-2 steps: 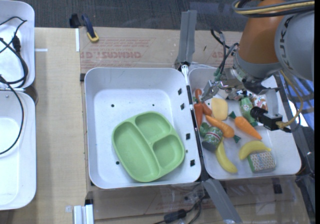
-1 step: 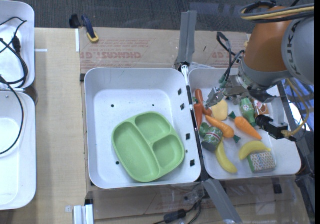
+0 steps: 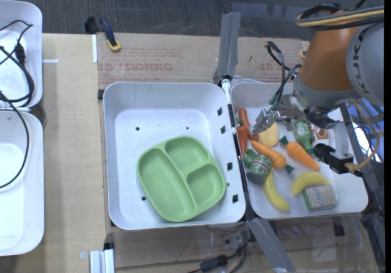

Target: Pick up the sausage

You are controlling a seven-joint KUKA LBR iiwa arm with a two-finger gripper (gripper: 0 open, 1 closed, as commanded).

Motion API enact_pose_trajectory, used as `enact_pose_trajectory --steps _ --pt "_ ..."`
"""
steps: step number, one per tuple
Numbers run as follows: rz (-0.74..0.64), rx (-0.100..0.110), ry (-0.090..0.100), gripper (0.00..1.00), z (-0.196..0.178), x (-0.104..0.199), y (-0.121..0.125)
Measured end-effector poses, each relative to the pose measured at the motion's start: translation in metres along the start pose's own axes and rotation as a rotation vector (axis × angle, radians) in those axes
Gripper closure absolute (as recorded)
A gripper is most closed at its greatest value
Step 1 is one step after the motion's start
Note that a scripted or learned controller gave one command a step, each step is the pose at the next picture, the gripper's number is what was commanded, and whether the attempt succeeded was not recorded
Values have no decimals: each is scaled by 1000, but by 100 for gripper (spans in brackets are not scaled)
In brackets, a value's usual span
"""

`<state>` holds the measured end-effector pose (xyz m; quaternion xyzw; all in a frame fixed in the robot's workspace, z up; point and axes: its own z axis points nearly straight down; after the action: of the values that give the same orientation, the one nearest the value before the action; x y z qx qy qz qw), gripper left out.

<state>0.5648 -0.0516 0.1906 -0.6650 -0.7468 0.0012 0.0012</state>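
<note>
Sausage (image 3: 242, 120) lies beside carrots (image 3: 269, 154) in the right bin (image 3: 354, 195), jaws (image 3: 267, 120) clenched on nothing, above reversed lettering on the cardboard (image 3: 146, 58).

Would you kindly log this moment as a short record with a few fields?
left bin: holds a green tray
right bin: toy food, including carrots, bananas and a sponge
sausage: lies along the right bin's left wall
gripper: over the right bin, beside the sausage

1 fixed overhead view, slanting onto both bins (image 3: 116, 143)
</note>
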Motion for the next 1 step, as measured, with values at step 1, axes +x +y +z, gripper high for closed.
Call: enact_pose_trajectory --steps 1 --pt "40 0 0 0 0 -9 -11"
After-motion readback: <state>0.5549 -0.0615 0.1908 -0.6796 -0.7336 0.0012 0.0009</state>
